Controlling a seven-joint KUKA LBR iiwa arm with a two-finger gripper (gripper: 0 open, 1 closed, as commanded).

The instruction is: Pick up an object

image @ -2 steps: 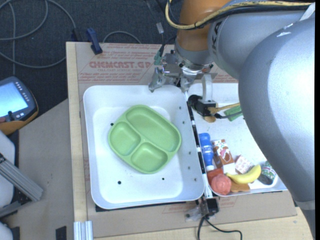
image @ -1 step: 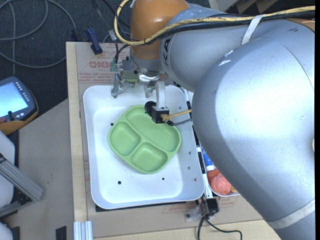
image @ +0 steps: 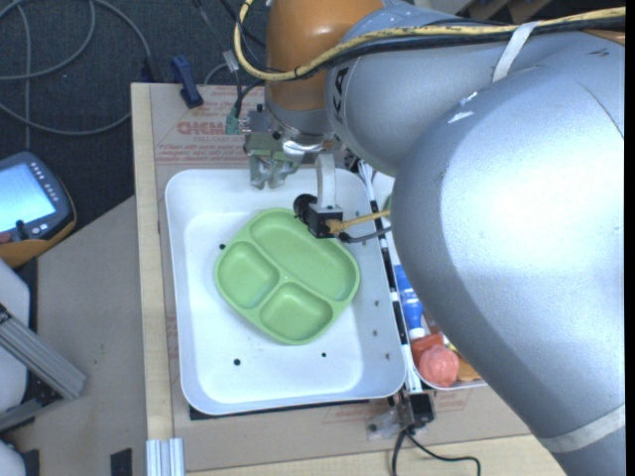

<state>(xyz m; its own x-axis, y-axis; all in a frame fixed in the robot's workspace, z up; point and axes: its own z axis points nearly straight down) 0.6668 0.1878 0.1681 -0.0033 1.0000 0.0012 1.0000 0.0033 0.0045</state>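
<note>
Green plastic fills the middle of the left bin [image: 198, 365]: a divided plate [image: 288, 278] lying flat, its long axis running from far-left to near-right. At the near right, past the bin wall, a reddish-pink object [image: 438, 363] sits in the right bin, mostly hidden by the arm. Farther back, the gripper [image: 266, 175] hangs over the bin's far edge. The plate lies just near and slightly right of it. Whether it is open, closed or gripping anything, I cannot tell.
</note>
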